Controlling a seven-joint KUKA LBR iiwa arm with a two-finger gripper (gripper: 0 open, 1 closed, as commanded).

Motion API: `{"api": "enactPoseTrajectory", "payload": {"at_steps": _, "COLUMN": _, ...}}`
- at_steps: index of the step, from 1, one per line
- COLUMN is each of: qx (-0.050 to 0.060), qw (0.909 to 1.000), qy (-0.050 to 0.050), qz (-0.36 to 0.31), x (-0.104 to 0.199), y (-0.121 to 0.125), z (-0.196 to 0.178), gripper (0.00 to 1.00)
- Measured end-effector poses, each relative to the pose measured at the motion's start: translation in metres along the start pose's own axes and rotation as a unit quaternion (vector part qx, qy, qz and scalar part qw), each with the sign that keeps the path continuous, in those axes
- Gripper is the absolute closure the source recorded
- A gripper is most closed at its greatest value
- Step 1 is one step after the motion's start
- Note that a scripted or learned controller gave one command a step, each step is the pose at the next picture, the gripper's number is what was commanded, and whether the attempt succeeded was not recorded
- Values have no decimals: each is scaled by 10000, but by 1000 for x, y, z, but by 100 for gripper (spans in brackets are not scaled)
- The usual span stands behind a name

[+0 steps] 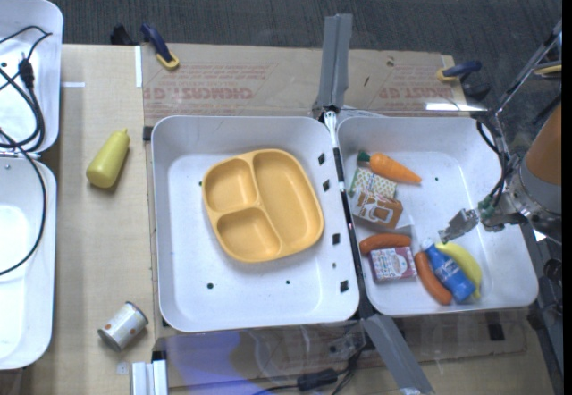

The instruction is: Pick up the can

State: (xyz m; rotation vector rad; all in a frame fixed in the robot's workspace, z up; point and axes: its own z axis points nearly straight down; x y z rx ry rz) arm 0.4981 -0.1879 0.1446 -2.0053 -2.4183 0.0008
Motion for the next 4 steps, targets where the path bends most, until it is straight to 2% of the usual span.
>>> {"api": "enactPoseTrajectory", "payload": {"at_steps": 1, "qx": 0, "qw": 9999, "qy": -4, "qz": -122, "x": -22, "y": 26, "z": 53, "gripper": 0}}
{"api": "enactPoseTrajectory", "payload": {"at_steps": 2, "qx": 32, "qw": 9864, "qy": 93, "qz": 1639, "x": -33, "y": 55, "z": 54, "gripper": 0}}
{"api": "enactPoseTrajectory", "payload": {"at_steps": 3, "qx": -5, "qw": 9913, "qy": 38, "qz": 1318, "x": -41, "y": 108, "z": 53, "gripper": 0}}
{"api": "enactPoseTrajectory", "payload": {"at_steps": 4, "qx": -1, "qw": 9924, "qy": -4, "qz": 1229, "x": -31, "y": 89, "z": 0, "gripper": 0}}
